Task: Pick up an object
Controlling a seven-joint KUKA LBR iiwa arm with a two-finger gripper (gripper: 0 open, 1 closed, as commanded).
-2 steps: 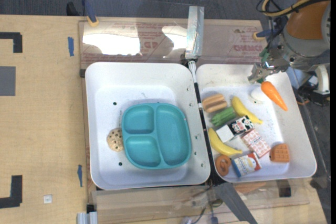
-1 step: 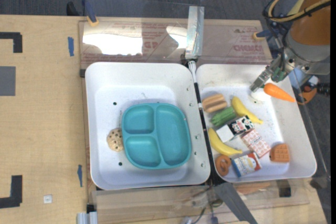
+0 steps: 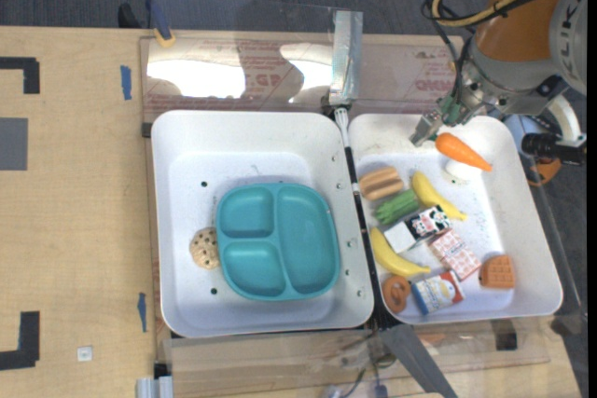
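Two white bins side by side on the bench. The left bin point(image 3: 177, 144) has a teal divided plate point(image 3: 277, 240) lying flat in it, three compartments, and a cookie point(image 3: 204, 247) touching the plate's left edge.

The right bin point(image 3: 532, 228) has the toy food. A carrot point(image 3: 463, 151) lies near the far right corner, orange, tip pointing right and slightly toward the near side, with a white piece point(image 3: 459, 171) just beside it on the near side. A hot dog bun point(image 3: 380, 182) sits near the left wall, green beans point(image 3: 396, 205) just below it. A small banana point(image 3: 435, 195) lies to the right of the beans, a bigger banana point(image 3: 395, 255) lies nearer the front. A black-and-white milk carton point(image 3: 419, 226) sits between the two bananas. A pink patterned box point(image 3: 456, 253) sits right of the big banana, a waffle point(image 3: 498, 272) is further right, a small carton point(image 3: 437, 291) and a pretzel point(image 3: 396, 294) are at the front edge.

The arm comes in from the upper right, orange band above the wrist. The gripper point(image 3: 431, 128) hangs over the far edge of the right bin, just left of the carrot's thick end, close to it. Nothing visible between the fingers; cannot tell if the claw is released or clenched, too small and dark
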